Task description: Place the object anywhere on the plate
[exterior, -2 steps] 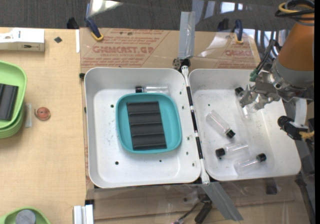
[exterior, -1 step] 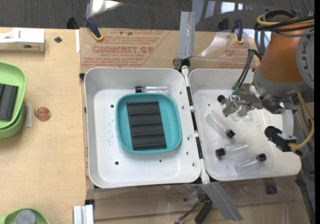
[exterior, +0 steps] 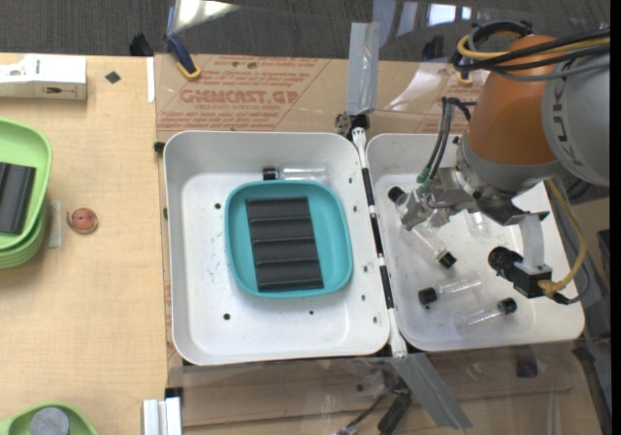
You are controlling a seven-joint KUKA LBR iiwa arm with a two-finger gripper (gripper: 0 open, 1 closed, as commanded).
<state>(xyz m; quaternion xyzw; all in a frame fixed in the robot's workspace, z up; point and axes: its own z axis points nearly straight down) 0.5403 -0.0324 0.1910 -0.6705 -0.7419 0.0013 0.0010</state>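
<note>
Reaching in over the right bin (exterior: 572, 321), the grey arm (exterior: 529, 122) hangs its jaws (exterior: 419, 212) low; whether they are parted cannot be told. The teal plate (exterior: 335, 249) fills the left bin (exterior: 194, 326). Small clear vials (exterior: 456, 284) lie scattered in the right bin.

My gripper (exterior: 419, 215) hangs over the right bin (exterior: 563, 326), near its 10 o'clock corner. Clear vials with black caps (exterior: 464, 285) lie scattered toward 6 o'clock. In the left bin (exterior: 189, 326) sits 1 teal plate (exterior: 335, 229) with a ridged black insert (exterior: 283, 242).
</note>
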